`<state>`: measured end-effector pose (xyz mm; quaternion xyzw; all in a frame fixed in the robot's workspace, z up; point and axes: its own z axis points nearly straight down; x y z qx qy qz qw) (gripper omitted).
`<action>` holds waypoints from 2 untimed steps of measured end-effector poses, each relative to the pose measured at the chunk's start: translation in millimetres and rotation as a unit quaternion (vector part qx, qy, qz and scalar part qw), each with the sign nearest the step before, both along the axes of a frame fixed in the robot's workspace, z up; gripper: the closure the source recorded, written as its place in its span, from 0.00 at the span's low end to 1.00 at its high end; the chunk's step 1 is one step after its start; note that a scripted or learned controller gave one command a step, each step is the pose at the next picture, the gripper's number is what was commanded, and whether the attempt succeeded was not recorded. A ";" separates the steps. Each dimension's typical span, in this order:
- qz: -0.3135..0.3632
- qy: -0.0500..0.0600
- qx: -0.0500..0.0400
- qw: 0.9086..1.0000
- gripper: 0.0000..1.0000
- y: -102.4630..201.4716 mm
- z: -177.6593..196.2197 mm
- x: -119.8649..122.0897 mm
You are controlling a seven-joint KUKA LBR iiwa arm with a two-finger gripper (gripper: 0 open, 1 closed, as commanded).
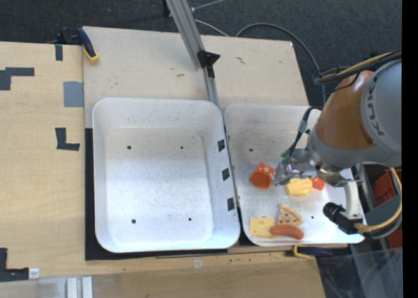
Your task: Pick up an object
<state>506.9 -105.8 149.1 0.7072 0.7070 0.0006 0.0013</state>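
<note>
My gripper hangs low over the right bin, its wrist coming in from the right. An orange-red cup-shaped toy lies just left of the fingertips. A yellow piece sits just below and to the right of them, with a small red-orange piece beside it. Near the bin's front edge lie a pizza-slice toy, a yellow cheese block and a red sausage. The arm's body hides the fingertips, and nothing shows between them.
The left bin sits beside the right one, sharing a raised rim at the middle. A grey metal pole slants up from the back rim. Cables and the arm's bulk crowd the right bin's right side.
</note>
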 end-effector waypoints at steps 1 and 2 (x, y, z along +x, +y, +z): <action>0.001 0.000 0.000 1.000 1.00 -3.8 50.5 -8.5; 0.001 0.000 0.000 1.000 1.00 -3.7 92.6 -7.4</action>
